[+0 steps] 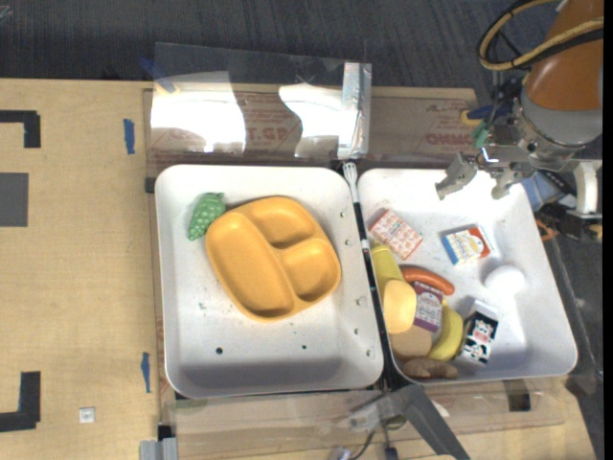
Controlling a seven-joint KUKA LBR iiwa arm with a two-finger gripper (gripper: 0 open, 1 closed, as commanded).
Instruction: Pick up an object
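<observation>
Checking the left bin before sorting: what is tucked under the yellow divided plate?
A green grape bunch pokes out at the yellow divided plate's upper left edge. How far it reaches under, and anything else beneath the plate, is covered.

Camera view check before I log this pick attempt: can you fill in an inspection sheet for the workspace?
Surface: two white bins side by side, left bin and right bin, on a cardboard-topped bench.
Job's things: right bin holds small cartons, a sausage, a banana and other toy food.
Clutter: left bin holds a yellow divided plate touching green grapes.
Grippers: gripper open over the right bin's far edge, holding nothing.
Cables: yellow and black loops at the arm.
Surroundings: dark carpet, blue tape marks.
</observation>
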